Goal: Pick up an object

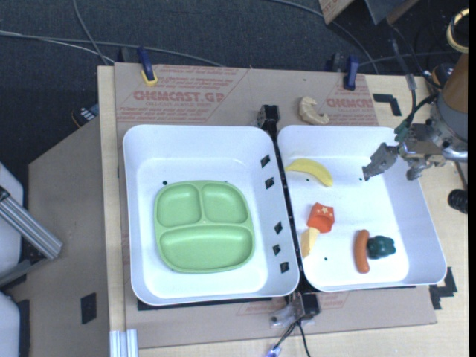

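Banana (311,172) just left of hand (394,165)

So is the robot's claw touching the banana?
Apart. In the camera view, the gripper hangs over the right bin's far side, and bare white bin floor shows between it and the banana, which lies to its left.

left white bin (137,199) holding green divided plate (204,224) | tan lump (313,110) on brown board (223,95), just behind right white bin (416,222) | blue clamps (147,67) at board's rear edge | cables across dark floor (59,21)
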`<act>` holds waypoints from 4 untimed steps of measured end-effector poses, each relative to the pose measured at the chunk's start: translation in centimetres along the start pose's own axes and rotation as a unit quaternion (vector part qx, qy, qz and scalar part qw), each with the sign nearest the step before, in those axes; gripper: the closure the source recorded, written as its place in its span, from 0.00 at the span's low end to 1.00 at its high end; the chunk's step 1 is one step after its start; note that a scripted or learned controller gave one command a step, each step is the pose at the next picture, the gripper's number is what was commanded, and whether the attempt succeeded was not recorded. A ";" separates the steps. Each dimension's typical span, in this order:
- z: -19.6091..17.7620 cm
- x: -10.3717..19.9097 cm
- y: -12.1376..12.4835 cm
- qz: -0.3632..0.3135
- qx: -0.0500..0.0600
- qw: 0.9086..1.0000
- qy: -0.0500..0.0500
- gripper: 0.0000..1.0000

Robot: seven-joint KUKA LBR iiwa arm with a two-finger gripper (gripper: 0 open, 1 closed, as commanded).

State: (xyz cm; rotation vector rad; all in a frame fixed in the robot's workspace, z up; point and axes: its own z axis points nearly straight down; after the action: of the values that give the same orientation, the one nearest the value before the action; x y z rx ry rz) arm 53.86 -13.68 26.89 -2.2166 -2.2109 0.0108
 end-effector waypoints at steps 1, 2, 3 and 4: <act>-0.6 0.0 0.2 -0.001 -0.006 1.000 -0.001 0.00; 3.7 0.1 -0.2 -0.001 -0.004 1.000 0.000 0.00; 9.4 -0.8 -0.1 -0.001 -0.003 1.000 0.000 0.00; 15.5 -0.6 0.5 -0.001 -0.003 1.000 0.000 0.00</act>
State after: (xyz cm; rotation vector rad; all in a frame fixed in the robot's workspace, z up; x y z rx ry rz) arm 54.18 -14.24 11.38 -2.2163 -2.2159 0.0044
